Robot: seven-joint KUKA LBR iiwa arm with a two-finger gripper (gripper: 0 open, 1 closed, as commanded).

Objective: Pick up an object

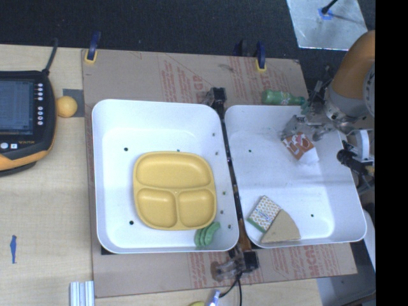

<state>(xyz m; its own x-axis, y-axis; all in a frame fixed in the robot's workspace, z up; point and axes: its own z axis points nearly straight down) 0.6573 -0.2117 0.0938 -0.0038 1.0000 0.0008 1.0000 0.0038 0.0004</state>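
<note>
**Pick approach over the right bin: gripper at the red-and-white packet**

Nearest the camera, a green object (pixel 207 234) is lying at the near edge of the left bin (pixel 108 171), touching the yellow divided tray (pixel 174 189) that is occupying the middle of that bin. In the right bin (pixel 331 196), a patterned packet (pixel 263 212) and a tan wedge-shaped piece (pixel 280 228) are resting together by the near wall, the wedge partly overlapping the packet.

Farther back in the right bin, a red-and-white packet (pixel 298 145) is lying on the floor toward the far right. The gripper (pixel 305 125) is sitting directly over its far end, at or just above the surface. The packet appears to be the item the arm is addressing. Whether the gripper is wide or narrow cannot be told, and no item is visibly held.

Procedure, as judged from this position:
- Centre the gripper over the packet's body, not its crumpled far edge.
- Descend vertically until contact with the bin floor is near; thin packets are slipping out of shallow grasps.
- Close across the narrow dimension, then lift straight up before travelling.
- Keep clear of the right bin wall during the lift.

Beyond the bins, a green bottle (pixel 280 97) is lying on the table (pixel 38 234).
</note>
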